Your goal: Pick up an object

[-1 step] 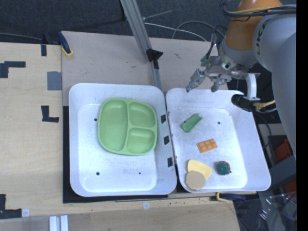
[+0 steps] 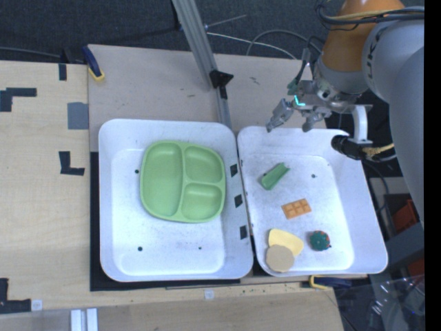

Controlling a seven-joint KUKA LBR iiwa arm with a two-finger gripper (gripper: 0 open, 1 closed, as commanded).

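The right bin (image 2: 358, 185) holds a green block (image 2: 273, 176), an orange waffle-like piece (image 2: 296, 209), a yellow piece (image 2: 286, 241) with a tan disc (image 2: 280, 257) partly over it, and a small dark green and red item (image 2: 318, 241). My gripper (image 2: 296, 119) hangs above the bin's far edge, well above and behind the green block. Its two fingers (image 2: 278, 116) are spread apart with nothing between them.
The left bin (image 2: 117, 185) carries a light green divided plate (image 2: 184, 181). A metal pole (image 2: 200, 40) slants up behind the bins. Black cables (image 2: 358, 147) run near the right bin's far right corner. Wooden bench surface lies to the left.
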